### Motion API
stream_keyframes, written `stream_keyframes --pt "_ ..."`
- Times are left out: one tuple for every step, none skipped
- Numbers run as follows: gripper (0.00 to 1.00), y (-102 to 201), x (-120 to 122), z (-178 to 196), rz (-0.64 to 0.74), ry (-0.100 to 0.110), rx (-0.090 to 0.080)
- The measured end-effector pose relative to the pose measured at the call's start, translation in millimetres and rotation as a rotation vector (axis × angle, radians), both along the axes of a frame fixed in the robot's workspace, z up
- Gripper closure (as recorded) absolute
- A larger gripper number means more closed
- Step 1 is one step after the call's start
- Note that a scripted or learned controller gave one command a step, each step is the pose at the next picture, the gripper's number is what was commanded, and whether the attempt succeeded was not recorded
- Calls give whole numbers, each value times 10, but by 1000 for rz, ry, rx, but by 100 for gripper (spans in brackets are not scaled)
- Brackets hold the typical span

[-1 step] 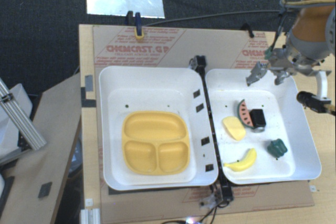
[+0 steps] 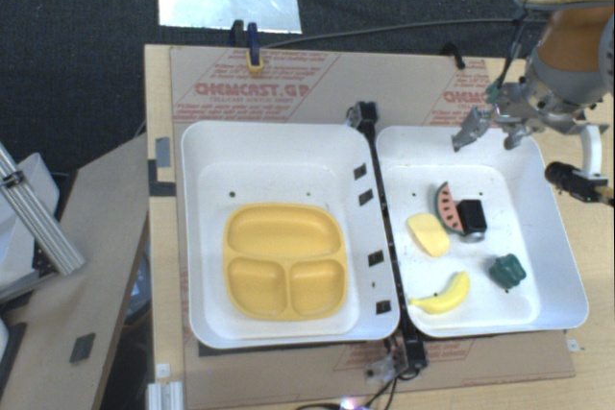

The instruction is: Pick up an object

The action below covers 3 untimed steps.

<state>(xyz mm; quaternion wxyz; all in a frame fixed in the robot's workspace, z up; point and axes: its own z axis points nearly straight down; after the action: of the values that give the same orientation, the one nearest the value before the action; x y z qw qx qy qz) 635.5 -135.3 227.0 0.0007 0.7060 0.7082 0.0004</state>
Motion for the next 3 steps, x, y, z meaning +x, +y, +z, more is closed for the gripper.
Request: stream_keyframes --pt "0 -44 87 -546 -1 4 0" --pt "0 -121 110 -1130 -2 4 0" --pt "0 -116 115 -1436 -1 2 0"
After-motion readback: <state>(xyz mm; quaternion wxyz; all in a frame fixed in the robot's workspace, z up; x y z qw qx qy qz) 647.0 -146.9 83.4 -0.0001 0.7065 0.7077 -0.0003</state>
